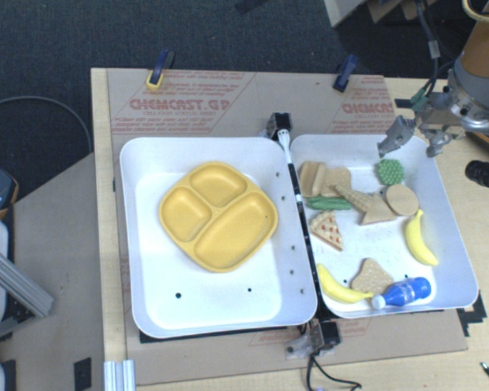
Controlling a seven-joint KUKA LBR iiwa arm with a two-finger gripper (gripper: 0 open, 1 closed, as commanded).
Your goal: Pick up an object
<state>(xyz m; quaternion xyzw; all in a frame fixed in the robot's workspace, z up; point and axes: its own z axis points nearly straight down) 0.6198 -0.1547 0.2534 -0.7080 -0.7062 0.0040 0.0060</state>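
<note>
Camera view: the worktop carries two white bins side by side. The left bin holds a yellow divided plate, lying flat near its middle. The right bin holds a scatter of toy food. A green broccoli sits near the bin's far edge, just beside a round tan slice. Tan bread pieces lie toward the bin's left side, with a green bean just below them and a pizza slice nearer still. One banana lies along the right side; a second banana lies at the near edge, touching a tan wedge. A blue bottle lies on its side beside that wedge, at the near rim.

The arm reaches in from the right, and the pincer hangs over the far right part of the right bin, above and just beyond the broccoli. Its fingers stand apart with nothing between them.
</note>
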